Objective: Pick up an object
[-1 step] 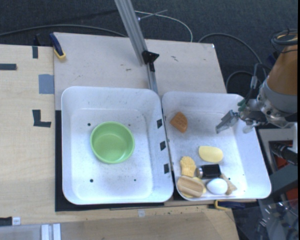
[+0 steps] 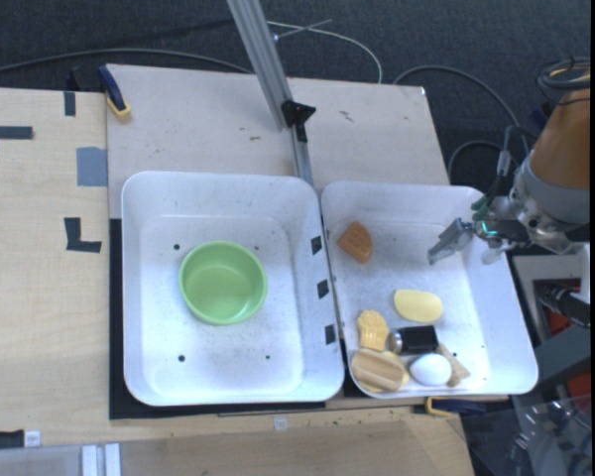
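At right of frame, above the right bin (image 2: 496,296): gripper (image 2: 468,242), jaws spread, pinching nothing. Lower down, a yellow oval piece (image 2: 417,305); left bin (image 2: 149,296) holding green bowl (image 2: 223,283).

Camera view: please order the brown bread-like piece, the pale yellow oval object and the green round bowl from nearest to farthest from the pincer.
1. Pale yellow oval object, in the right bin, below and left of the pincer.
2. Brown bread-like piece, right bin, to the pincer's left; somewhat farther.
3. Green round bowl, in the left bin, plainly farthest.
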{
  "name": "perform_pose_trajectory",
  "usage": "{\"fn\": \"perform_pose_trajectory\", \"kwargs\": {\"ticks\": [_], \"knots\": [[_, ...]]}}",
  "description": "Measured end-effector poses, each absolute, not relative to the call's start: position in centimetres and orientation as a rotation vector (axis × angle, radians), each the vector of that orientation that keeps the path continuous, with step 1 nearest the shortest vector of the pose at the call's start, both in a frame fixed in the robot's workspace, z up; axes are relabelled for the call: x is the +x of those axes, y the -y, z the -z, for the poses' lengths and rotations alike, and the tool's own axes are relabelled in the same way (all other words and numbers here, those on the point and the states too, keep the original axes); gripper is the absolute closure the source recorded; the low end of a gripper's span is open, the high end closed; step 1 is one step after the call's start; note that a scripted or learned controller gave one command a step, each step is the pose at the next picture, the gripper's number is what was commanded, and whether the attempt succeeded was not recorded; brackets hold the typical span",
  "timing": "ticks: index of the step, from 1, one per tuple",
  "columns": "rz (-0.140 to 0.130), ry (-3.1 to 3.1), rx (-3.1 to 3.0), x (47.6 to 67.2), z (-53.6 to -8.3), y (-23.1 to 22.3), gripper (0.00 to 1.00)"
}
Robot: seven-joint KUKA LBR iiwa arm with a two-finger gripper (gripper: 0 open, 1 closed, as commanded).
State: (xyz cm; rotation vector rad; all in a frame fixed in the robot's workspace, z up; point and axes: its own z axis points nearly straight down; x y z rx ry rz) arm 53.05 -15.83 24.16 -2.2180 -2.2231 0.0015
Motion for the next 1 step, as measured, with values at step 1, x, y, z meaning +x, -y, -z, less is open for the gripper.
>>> {"fn": "perform_pose_trajectory", "kwargs": {"ticks": [1], "knots": [[-0.007, 2.218, -2.216, 51.93, -18.62, 15.96, 0.0]]}}
